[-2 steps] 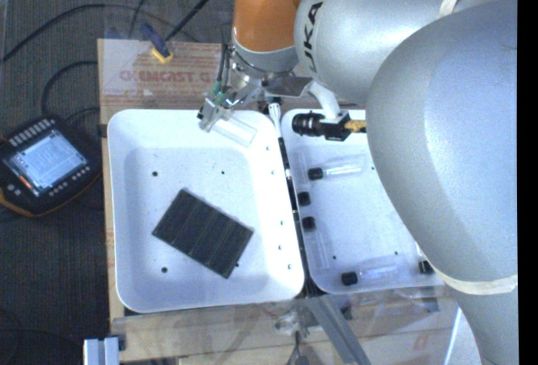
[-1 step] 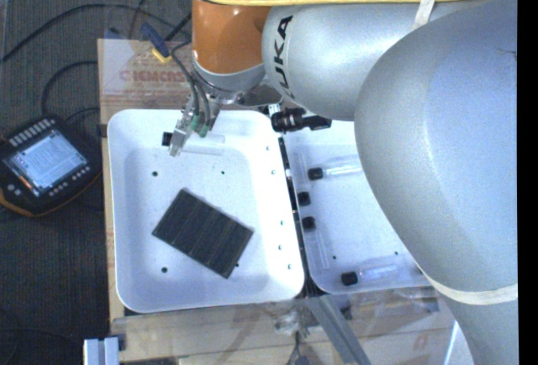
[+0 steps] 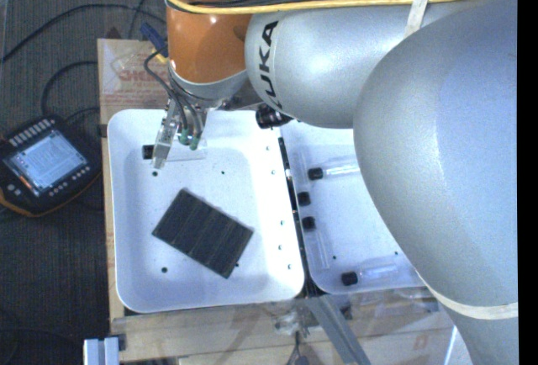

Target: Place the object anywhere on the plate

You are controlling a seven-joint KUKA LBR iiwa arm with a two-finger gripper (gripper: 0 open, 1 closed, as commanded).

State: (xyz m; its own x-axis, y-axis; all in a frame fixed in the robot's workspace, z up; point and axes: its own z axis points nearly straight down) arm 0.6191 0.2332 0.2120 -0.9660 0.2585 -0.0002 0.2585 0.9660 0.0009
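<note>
A dark ribbed rectangular plate lies flat in the lower middle of the left bin. My gripper hangs over that bin's far left part, up and left of the plate and apart from it. A small greenish bit shows right at the gripper's tip; whether it is gripped I cannot tell. A small dark piece sits on the bin floor just left of the gripper. The arm's orange band and grey body hide the bin's far edge.
The right bin holds two clear tubes with black caps and small black pieces near its left wall. The big grey arm covers most of that bin. A teach pendant lies on the floor at left.
</note>
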